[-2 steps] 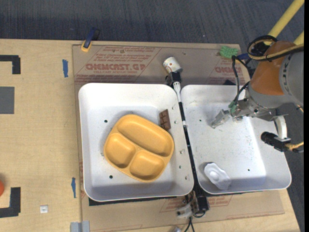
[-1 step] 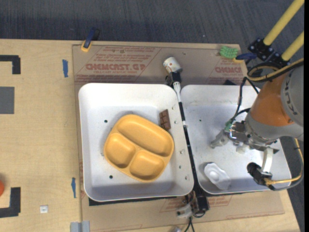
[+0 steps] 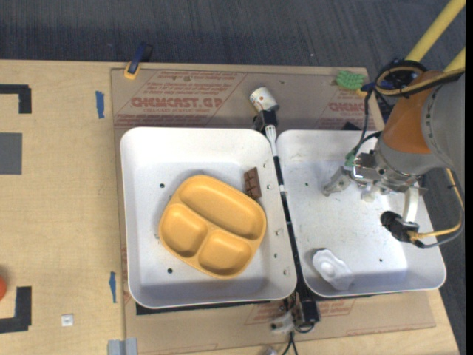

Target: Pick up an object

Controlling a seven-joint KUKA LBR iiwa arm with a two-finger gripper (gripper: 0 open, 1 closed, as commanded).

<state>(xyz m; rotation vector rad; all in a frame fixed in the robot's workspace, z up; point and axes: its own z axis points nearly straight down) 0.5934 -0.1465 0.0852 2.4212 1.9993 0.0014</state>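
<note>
Near edge first: small clear/white crumpled plastic object (image 3: 332, 267) lies in the right white bin (image 3: 369, 283), near its front-left corner, flat on the bin floor. It's the only loose thing in that bin, so prob. the pick target there.

Left white bin (image 3: 140, 198): yellow three-compartment plastic tray (image 3: 213, 225) sits about centre, rotated at a slant, hollow side up. Just beside its upper-right rim, a small brown rectangular block (image 3: 252, 183), close to the tray, can't tell if touching.

Further back, right bin: gripper (image 3: 362, 182) on the grey arm w/ orange band (image 3: 403, 133) hangs over the bin's upper-middle area, well apart from the clear plastic object. Fingers look spread, nothing seen between them; bare bin floor underneath.

Far side: cardboard sheet (image 3: 177, 98) under the bins on the wooden worktop (image 3: 52, 220), blue clamp (image 3: 136, 59) and green clamp (image 3: 349, 80) at the sheet's back edge.

Progress, my read: nothing grasped yet, all objs resting in bins. Left to do: position over a target, descend, close, lift. Basically early stage, pick not started as far as visible.
</note>
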